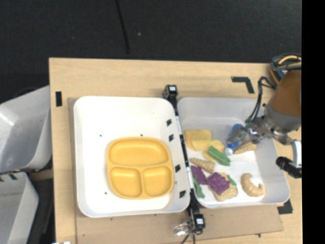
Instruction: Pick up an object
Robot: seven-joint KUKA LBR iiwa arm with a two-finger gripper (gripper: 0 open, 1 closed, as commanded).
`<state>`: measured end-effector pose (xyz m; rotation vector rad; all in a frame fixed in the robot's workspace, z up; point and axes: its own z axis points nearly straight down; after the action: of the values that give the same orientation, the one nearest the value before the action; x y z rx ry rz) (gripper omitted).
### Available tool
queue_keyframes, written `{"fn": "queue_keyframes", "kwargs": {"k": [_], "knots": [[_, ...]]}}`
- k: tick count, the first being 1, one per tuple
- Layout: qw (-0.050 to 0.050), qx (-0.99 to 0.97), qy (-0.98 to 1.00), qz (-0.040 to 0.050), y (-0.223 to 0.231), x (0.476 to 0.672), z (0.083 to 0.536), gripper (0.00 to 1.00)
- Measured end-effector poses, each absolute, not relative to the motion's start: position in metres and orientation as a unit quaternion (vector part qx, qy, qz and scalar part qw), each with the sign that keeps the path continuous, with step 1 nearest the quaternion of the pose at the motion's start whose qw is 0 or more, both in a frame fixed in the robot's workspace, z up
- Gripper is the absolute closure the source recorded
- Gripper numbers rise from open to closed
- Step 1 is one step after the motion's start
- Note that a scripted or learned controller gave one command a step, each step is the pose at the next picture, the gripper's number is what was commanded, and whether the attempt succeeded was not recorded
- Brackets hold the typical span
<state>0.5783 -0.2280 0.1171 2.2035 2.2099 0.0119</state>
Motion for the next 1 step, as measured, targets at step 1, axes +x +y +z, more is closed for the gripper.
{"fn": "queue_keyframes", "kwargs": {"k": [1], "knots": [[0.003,0.708,0.706,0.0005,-0.2138,0.5660,0.1087,0.00]]}}
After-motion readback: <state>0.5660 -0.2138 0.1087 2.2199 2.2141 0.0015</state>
